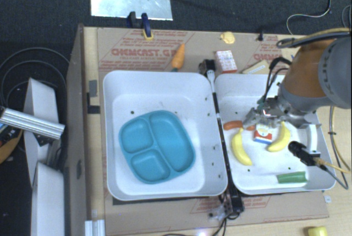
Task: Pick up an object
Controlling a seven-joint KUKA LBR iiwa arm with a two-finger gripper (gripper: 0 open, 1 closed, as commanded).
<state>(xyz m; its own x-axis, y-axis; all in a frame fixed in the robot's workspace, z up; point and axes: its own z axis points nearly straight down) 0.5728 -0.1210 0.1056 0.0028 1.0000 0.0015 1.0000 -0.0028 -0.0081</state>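
One green block, two bananas and one carton lie near the tool, its opening unclear.

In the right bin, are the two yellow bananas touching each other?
Apart. The camera view shows a plain gap between one banana and the other banana, with a small carton lying between them.

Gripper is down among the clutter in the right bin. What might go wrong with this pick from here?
1. The gripper sits right by a small box lying between the left banana and the right banana; it may snag two things or grip none cleanly.
2. The orange piece lies near the right bin's inner wall; a nudge might jam it there.
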